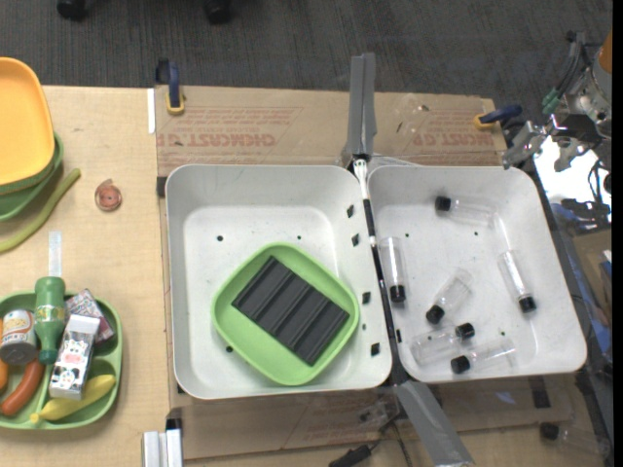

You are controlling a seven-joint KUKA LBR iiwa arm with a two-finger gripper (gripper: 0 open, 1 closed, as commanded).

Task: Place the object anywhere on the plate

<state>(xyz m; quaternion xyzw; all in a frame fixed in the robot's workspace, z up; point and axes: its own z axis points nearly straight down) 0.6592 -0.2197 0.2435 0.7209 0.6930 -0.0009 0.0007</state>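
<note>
A green plate [225, 321] lies in the left bin [195, 212], toward its front. On the plate rests a dark grey ridged slab [292, 306], flat and turned at a slant. Several clear tubes with black caps [392, 270] are scattered over the right bin [545, 261]. My gripper [569, 132] hangs beyond the right bin's far right corner, high and away from both the slab and the plate, partly cut off by the frame's edge. Nothing shows held in it.
A metal divider [362, 115] runs between the bins. Blue clamps [171, 86] hold the cardboard behind them. On the table to the left sit stacked yellow and green plates [21, 134], a small pink disc [108, 197] and a green tray of toy food [58, 363].
</note>
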